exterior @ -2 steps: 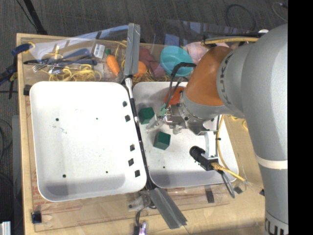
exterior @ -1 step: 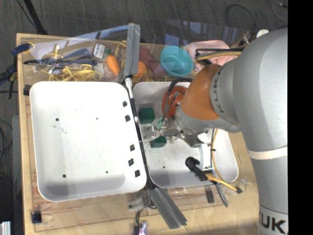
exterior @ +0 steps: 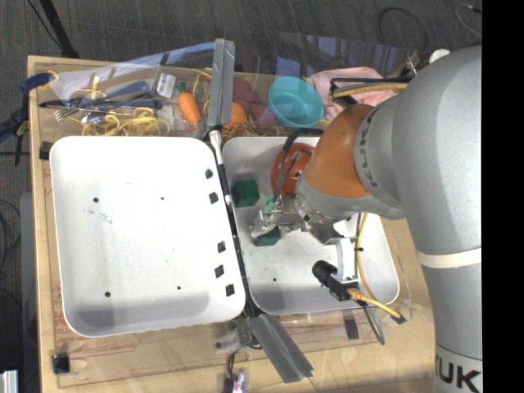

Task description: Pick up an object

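- The right bin (exterior: 288, 291) holds a green block (exterior: 244, 191), a dark green piece (exterior: 266, 237) and an orange-red thing (exterior: 286, 169)
- The dark green piece lies near mid-bin, its long axis roughly left-right, just beside the gripper (exterior: 270, 217)
- How far the claw is open cannot be told

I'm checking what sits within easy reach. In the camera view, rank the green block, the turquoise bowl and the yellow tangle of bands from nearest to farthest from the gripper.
From the gripper:
1. Green block, in the right bin, close beside the gripper.
2. Turquoise bowl, on the bench behind the right bin.
3. Yellow tangle of bands, behind the left bin.
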Controlling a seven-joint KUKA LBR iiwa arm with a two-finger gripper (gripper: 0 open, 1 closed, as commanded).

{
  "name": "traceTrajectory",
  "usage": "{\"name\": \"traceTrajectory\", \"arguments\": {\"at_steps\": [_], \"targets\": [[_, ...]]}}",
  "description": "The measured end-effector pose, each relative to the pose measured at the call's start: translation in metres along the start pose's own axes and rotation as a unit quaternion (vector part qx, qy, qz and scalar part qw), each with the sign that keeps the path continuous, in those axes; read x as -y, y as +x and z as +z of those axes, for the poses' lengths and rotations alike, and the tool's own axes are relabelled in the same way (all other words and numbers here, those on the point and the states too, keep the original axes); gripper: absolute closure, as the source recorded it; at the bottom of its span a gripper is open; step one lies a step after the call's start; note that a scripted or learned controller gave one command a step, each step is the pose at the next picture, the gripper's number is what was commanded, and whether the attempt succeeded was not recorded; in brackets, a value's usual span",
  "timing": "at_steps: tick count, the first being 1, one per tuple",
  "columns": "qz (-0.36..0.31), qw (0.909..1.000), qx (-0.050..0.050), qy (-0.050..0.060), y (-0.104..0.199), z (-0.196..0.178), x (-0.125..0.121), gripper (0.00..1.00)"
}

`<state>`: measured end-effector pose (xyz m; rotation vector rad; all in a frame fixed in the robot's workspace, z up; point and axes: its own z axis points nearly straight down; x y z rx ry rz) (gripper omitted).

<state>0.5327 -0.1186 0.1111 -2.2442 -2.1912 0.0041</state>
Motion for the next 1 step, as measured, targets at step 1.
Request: {"name": "traceTrajectory", "arguments": {"at_steps": [1], "targets": [[-0.064, 0.998, 0.0, -0.001, 0.0548, -0.0803, -0.0415, 1.0]]}}
